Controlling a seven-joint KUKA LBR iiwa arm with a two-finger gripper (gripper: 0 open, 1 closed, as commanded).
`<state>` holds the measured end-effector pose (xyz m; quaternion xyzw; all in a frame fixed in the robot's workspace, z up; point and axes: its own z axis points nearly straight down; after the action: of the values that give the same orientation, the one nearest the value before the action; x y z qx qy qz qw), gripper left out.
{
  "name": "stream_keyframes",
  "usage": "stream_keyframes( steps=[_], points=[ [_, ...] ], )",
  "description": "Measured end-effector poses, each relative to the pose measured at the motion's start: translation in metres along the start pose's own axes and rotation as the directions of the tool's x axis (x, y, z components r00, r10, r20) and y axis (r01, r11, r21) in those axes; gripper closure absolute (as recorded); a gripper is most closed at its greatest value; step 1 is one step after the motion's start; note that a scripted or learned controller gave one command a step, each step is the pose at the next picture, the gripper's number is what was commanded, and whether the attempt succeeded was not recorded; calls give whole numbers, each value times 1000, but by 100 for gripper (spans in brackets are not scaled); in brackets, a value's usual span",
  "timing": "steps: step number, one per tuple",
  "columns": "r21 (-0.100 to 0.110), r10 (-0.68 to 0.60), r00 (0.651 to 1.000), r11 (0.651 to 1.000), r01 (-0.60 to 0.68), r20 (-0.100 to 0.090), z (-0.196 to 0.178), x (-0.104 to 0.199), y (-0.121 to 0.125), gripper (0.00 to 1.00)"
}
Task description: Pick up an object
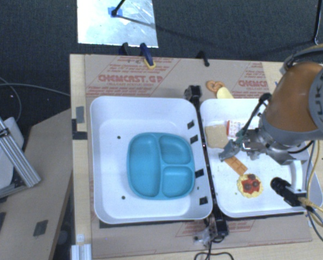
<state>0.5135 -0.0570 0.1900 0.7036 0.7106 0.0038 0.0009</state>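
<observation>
Looming up closest to the lens, the grey arm (294, 104) with its orange band reaches in over the right bin (226, 196) and carries the gripper (233, 149) low among the things lying there. The gripper sits just above the upper end of an orange strip (238, 165), which lies flat and slanted on the bin floor. A tan slice (217, 135) lies just beside it toward the far wall, and a small white and red packet (234, 127) lies beyond that. A round piece with red topping (250, 185) lies near the strip's lower end, apart from it.

Whether the gripper's grasp is open or closed cannot be told from this angle, and nothing can be seen held in it. The step in hand looks like the approach and descent onto a target, most likely the orange strip, which rests on the floor of the right bin.

Next, the move calls for straddling the strip across its narrow width, keeping clear of the tan slice, closing firmly, then lifting straight up. Being thin and flat, the strip may slip out. A blue divided plate (161, 166) sits alone in the left bin (110, 145).
</observation>
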Motion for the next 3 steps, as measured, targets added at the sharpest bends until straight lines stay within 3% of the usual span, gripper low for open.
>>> stream_keyframes(
  steps=[1, 2, 3],
  points=[
    [9, 12, 1000, 1000, -12, 4, 32, -30, -29, 0],
    [-11, 3, 1000, 1000, -3, 5, -99, -11, -23, 0],
    [18, 13, 1000, 1000, -13, 4, 41, -44, -30, 0]
  ],
)
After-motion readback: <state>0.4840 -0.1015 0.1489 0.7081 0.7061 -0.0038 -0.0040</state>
